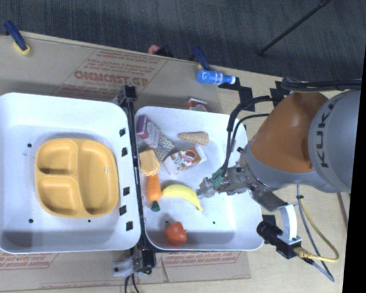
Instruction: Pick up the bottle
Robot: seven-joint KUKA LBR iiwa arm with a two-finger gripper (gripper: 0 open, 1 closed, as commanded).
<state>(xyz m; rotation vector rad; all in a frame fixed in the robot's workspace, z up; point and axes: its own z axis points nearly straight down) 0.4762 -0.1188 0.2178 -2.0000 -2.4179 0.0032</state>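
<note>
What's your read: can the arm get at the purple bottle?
Probably, but tight: nothing covers the bottle, yet it lies in the bin corner against the wall, with a packet alongside.

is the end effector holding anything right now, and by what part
Cannot be told. The end effector is low in the right bin, right beside the banana, but nothing is visibly between its tips.

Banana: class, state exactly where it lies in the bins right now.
The banana lies in the right bin, just right of the carrot, above the tomato, with the gripper close at its right end.

Grey arm point(338, 145) with orange band, black and yellow cables
</note>
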